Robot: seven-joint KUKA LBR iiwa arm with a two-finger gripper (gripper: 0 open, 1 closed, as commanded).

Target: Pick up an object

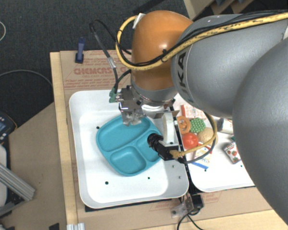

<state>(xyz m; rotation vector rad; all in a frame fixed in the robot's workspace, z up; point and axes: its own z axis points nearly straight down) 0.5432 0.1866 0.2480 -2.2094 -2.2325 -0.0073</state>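
Over the left bin (90,187) hangs the pincer (130,118), low against the upper edge of a teal divided tray (124,147); whether it is spread or closed I cannot tell from this angle. That tray lies flat on the bin floor, just below and touching the pincer's tip. Small colourful objects (195,133) sit in the right bin (220,182), beside the grey arm (228,69), on the bench (68,140).
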